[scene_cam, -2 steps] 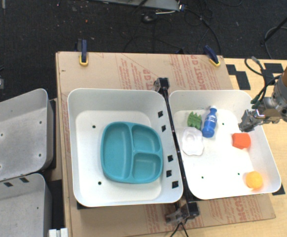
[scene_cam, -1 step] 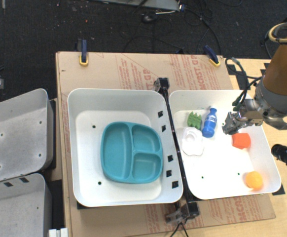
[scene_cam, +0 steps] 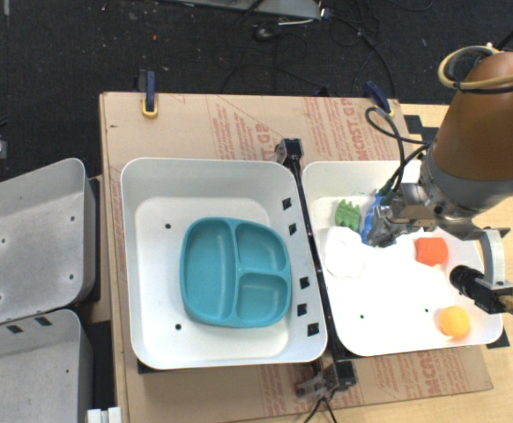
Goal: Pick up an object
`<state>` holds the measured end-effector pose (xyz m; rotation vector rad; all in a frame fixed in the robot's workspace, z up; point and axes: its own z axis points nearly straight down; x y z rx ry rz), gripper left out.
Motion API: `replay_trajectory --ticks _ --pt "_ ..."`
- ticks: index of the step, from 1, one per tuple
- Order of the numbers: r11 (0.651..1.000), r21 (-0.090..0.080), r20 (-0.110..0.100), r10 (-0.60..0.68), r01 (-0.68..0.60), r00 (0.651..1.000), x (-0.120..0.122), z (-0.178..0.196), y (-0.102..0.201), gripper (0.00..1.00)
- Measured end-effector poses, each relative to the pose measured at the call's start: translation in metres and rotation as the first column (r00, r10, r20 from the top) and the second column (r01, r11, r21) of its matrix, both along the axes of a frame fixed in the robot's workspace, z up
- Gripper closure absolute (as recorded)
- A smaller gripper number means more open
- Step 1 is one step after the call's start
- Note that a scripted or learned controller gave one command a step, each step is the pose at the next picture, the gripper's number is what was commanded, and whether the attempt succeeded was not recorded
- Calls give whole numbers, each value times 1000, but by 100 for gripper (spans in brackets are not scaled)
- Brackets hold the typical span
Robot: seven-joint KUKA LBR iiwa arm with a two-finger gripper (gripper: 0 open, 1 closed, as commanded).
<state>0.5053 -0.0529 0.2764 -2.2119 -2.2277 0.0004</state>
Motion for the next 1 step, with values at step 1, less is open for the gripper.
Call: replay_trajectory --ticks 1 --pt "1000 0 -1 0 0 1000 -8 -18 46 100"
